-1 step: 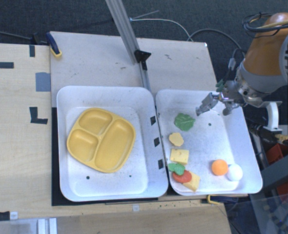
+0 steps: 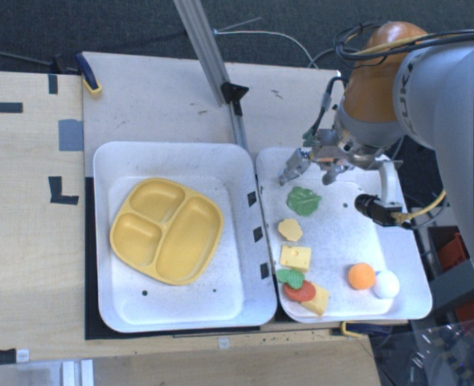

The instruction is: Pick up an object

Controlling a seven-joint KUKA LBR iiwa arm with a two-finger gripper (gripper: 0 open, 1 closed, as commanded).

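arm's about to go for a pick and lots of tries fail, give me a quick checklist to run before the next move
1. Hand over the right bin: ok, at its far end.
2. Fingers spread, nothing between them: ok.
3. Nearest target, green piece, lying free just below the hand: ok.
4. Hand centred over the green piece: not ok, it sits slightly off toward the far rim.
5. Height above the piece: cannot tell.
6. Yellow tray in the left bin, away from the path: ok.

Pale wooden bench (image 2: 28,215) bearing two shallow white plastic bins side by side, left bin (image 2: 108,296) and right bin (image 2: 410,284), edges touching.
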